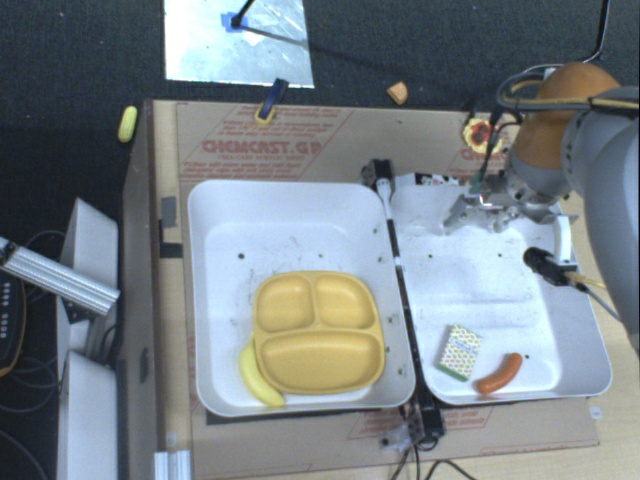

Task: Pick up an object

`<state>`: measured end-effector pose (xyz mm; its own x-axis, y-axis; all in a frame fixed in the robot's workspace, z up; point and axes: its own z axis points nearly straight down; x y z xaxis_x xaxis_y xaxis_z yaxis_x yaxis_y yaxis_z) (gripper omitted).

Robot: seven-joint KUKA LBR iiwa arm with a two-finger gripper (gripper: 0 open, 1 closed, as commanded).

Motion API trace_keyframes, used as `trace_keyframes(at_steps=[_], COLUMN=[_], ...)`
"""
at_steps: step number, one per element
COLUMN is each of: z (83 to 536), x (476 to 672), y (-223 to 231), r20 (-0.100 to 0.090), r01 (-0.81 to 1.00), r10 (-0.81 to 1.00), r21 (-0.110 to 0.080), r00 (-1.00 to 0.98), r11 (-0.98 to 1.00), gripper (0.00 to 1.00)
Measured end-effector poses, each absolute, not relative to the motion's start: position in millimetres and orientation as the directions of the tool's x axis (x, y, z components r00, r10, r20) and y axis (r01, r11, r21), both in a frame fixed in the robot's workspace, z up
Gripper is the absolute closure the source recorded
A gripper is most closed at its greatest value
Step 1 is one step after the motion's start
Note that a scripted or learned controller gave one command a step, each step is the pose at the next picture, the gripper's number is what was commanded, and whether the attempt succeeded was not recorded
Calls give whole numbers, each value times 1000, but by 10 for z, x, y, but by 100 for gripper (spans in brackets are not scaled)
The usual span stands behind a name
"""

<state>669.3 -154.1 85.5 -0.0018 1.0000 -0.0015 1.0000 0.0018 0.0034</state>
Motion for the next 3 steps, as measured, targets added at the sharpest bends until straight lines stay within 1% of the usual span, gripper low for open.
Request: trace_keyframes(at_steps=[1, 2, 3], z=[851, 950, 955], x=[6652, 6694, 6693], y=[-1640, -1649, -1802], r20=[-1, -1, -2], r01=[1000, 1000, 1000], r10=[1000, 1000, 1000], r21=[3, 3, 4], r00=[-2, -4, -2], r11=[2, 4, 2], gripper=[0, 0, 0])
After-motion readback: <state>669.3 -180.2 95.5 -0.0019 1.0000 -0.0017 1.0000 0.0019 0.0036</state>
